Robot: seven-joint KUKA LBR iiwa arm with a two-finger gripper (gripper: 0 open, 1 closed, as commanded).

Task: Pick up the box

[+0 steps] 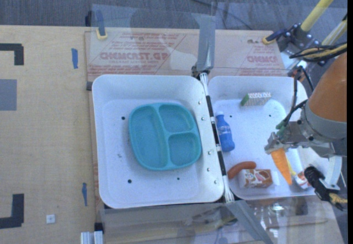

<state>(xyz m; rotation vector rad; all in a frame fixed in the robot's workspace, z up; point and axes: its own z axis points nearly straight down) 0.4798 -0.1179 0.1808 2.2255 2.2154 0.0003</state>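
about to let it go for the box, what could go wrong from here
1. The box touches the sausage, so closing fingers may catch both.
2. It sits close to the right bin's near wall, leaving little finger room.
3. The carrot lies under the gripper, which might grab it instead.

I read red, mirrored "CHEMCAST GP" lettering on the clear sheet (144, 50) behind the bins; other print too small.
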